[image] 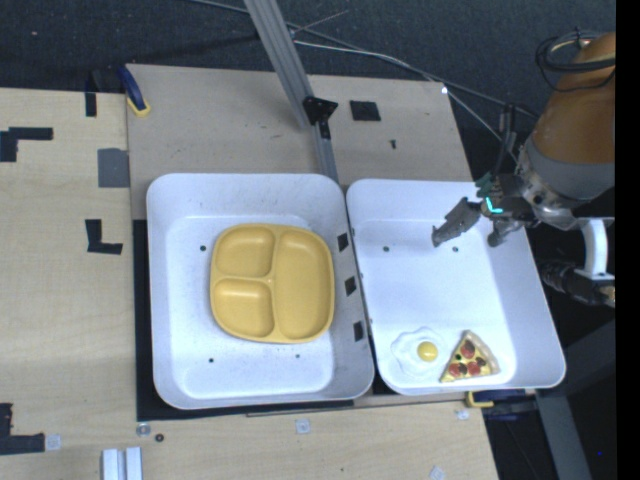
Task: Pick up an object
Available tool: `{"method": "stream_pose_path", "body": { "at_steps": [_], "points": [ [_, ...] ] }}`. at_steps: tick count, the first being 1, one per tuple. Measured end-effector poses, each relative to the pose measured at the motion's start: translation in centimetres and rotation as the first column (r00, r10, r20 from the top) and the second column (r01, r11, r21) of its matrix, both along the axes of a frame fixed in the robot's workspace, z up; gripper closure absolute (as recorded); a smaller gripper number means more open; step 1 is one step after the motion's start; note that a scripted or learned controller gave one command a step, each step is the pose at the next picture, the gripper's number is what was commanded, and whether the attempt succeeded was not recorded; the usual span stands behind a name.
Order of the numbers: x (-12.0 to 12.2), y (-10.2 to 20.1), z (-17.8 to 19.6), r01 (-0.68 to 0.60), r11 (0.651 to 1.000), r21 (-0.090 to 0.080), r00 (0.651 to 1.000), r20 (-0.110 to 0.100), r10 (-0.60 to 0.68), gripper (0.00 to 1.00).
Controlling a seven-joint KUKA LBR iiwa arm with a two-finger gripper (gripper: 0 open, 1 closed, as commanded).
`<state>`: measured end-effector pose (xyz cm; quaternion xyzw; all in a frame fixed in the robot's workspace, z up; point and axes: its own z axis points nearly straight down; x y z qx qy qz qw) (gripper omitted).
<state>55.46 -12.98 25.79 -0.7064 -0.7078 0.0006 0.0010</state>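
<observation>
Yellow plastic marks the sectioned plate (272, 282) that is seen lying flat in the left bin (180, 268), near its middle, with three compartments moulded into it. A narrow gap with small black clips separates this bin from the right bin (420, 278), which is set just beside it on the wooden bench (60, 298). A grey metal bar (275, 33) is seen slanting down from the top edge toward the gap between the bins. Near the front edge of the right bin a toy fried egg (418, 350) is laid, and just to its right a toy pizza slice (470, 357) is placed, the two close together but apart. Above the upper right part of that bin the gripper (478, 225) is held, well apart from both toys. Its two dark fingers are seen spread, with nothing between them. The arm (575, 108) is seen at the right edge, its orange band above the grey wrist.
</observation>
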Motion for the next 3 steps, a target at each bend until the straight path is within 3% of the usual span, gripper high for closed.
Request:
{"method": "stream_pose_path", "body": {
  "at_steps": [1,3],
  "points": [
    [0.0,0.0,0.0,0.0,1.0,0.0,1.0,0.001,0.0,0.0],
    [0.8,-0.8,-10.5,0.002,1.0,-0.001,1.0,-0.004,-0.002,0.0]
  ]
}}
